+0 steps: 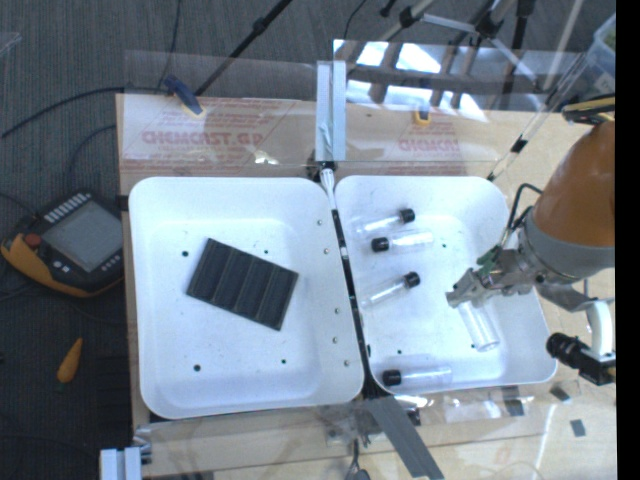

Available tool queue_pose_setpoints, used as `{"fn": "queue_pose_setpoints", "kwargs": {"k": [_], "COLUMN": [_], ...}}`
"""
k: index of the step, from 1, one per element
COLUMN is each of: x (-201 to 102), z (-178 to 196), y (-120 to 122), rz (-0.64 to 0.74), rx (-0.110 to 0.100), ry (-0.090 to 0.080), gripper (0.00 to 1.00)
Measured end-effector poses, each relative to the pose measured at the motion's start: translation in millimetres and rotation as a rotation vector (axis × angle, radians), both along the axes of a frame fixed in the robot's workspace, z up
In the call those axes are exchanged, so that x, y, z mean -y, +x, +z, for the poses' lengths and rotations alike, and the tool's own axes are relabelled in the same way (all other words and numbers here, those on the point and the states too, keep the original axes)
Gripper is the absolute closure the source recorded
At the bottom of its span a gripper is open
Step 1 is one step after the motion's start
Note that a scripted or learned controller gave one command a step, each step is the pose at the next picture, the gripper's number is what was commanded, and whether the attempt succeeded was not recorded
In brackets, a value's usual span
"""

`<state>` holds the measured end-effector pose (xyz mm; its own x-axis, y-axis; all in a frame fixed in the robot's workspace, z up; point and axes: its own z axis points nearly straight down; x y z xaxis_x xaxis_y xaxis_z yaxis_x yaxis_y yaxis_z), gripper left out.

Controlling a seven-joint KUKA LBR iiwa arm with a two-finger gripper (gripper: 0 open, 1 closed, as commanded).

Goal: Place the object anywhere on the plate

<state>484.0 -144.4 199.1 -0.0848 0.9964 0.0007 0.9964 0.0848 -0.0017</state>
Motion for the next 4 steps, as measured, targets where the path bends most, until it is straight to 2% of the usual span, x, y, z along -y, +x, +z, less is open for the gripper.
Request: {"fn": "queue_pose_setpoints", "kwargs": {"k": [1, 2, 3, 4], "x": [-36.2, -128.5, -208.5, -267.5], "z": [71.3, -9.9, 24.0, -20.3], "y": [129.4, 146.1, 150.9, 35.1], "rz": [-0.070, 0.060, -0.059, -0.046], "rx": [0.001, -0.002, 0.000, -0.006], "ry": [-0.004, -0.001, -0.003, -0.002], "gripper": [1.00, 1.00, 1.00, 1.00]}}
